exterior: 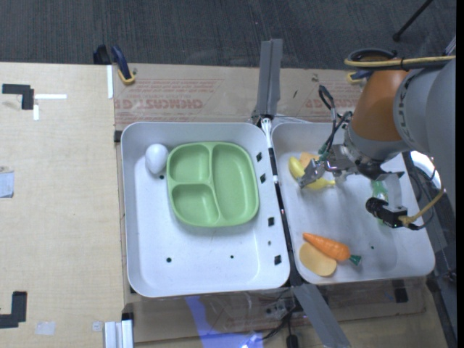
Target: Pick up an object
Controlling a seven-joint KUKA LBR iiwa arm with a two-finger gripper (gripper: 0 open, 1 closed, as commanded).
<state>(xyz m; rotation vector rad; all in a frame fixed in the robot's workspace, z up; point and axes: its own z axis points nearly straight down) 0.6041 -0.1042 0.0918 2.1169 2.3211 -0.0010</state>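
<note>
Right now you have the gripper [313,172] low in the right bin [406,263], down among a small cluster of yellow pieces [299,167] near that bin's left wall, toward its far end. The metal of the gripper overlaps those pieces, and a paler yellow sliver pokes out just beneath it, but you cannot tell whether anything sits between the jaws, nor whether they are spread or pressed together; the view is too small and cluttered there. So judge the task as under way and not finished: the arm has reached a candidate object, yet nothing is visibly lifted clear of the bin floor. What is left, as far as you can see, is a confirmed grasp and a raise. Nearer the camera than the gripper, and well apart from it, an orange carrot [326,246] lies touching a pale round slice [317,262], both untouched in the same bin. Beyond the divider, on the gripper's far side from the arm, the left bin [196,274] holds a green divided plate [213,184] with a white egg [156,158] just beside its rim. Both bins rest on the counter [58,230].
</note>
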